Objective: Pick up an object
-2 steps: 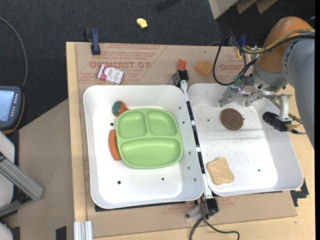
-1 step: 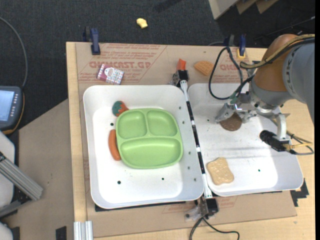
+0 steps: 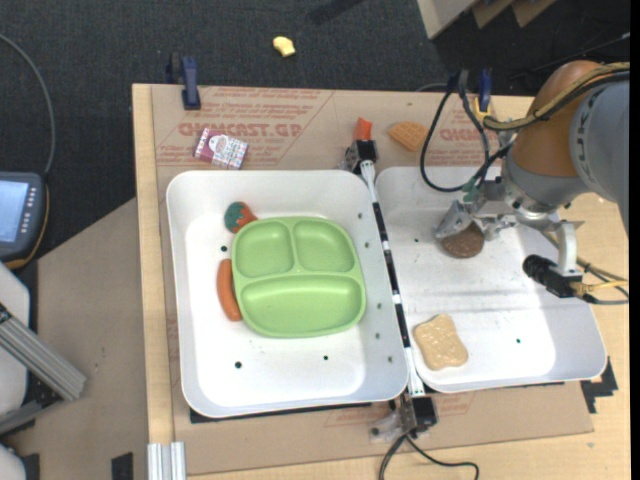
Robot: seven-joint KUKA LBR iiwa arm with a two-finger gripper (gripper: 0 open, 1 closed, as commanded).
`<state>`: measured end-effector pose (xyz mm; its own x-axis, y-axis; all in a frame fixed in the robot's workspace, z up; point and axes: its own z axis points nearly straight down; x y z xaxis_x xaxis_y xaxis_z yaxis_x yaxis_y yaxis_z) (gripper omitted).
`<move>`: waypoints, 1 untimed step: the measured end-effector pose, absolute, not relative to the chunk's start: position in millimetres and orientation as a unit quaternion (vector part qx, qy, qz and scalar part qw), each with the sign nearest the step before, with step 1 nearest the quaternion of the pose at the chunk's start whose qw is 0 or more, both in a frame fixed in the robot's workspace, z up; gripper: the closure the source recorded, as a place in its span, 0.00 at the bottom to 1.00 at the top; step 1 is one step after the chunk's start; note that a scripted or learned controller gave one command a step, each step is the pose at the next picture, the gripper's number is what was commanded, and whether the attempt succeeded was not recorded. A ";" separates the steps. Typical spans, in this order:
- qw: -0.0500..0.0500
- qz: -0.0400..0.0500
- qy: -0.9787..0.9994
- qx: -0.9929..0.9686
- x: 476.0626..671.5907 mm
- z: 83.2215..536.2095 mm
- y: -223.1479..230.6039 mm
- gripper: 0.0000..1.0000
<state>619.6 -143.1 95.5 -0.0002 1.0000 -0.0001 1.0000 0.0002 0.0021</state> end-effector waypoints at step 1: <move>0.003 0.005 0.710 0.704 626.0 191.5 -59.9 1.00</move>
